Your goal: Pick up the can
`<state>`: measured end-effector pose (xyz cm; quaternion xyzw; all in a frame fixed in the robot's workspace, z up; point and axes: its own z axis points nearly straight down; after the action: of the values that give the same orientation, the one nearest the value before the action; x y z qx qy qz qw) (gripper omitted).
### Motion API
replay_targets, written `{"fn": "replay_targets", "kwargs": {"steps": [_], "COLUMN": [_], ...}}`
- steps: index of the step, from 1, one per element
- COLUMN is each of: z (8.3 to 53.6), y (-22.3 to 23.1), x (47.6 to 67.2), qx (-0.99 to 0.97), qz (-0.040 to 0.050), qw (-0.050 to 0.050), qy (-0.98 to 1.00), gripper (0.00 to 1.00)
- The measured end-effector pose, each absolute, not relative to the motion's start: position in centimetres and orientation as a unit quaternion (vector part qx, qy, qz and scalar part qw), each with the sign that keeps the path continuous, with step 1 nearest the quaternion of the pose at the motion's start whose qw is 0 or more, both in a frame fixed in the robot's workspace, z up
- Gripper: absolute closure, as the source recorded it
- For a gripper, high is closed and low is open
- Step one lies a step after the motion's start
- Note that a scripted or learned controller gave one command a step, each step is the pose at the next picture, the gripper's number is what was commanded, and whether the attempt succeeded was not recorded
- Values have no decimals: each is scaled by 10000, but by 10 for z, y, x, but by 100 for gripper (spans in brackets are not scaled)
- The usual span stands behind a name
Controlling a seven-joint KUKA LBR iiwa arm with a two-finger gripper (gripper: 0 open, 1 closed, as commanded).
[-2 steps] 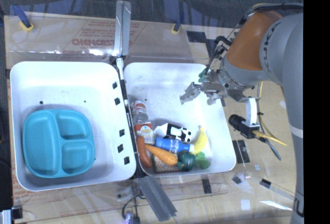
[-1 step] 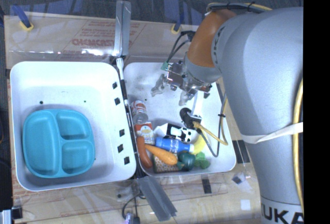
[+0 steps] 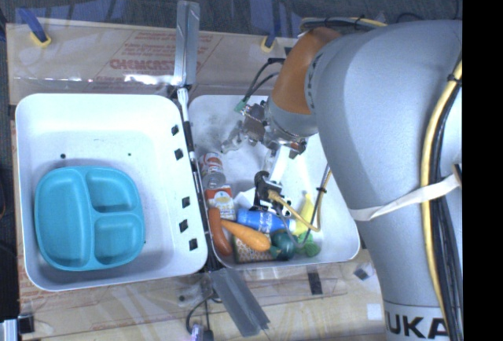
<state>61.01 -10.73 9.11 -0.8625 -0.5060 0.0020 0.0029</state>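
Observation:
A small can (image 3: 214, 171) with a silvery top and a reddish label sits by the left wall of the right bin (image 3: 339, 241). Just below it lies a red and white container (image 3: 221, 197), and a blue can-like cylinder (image 3: 262, 220) lies on its side further right. My gripper (image 3: 234, 138) hangs over the bare upper part of the right bin, up and to the right of the small can and not touching it. Nothing shows between its tips.
A carrot (image 3: 245, 236), a dark green item (image 3: 285, 246) and a yellow piece (image 3: 303, 207) crowd the front of the right bin. The left bin (image 3: 94, 115) holds a blue divided plate (image 3: 88, 215). The arm's grey bulk covers the right side.

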Motion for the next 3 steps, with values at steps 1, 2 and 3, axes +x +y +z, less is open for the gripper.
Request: {"fn": "replay_targets", "kwargs": {"steps": [1, 2, 3], "z": [91, 92, 102], "y": [-117, -181, -180], "x": [556, 585, 585], "qx": [-7812, -8192, -8178], "qz": [14, 7, 10], "qw": [24, 8, 19], "qy": [-6243, -5736, -5755], "gripper": [0, 0, 100]}}
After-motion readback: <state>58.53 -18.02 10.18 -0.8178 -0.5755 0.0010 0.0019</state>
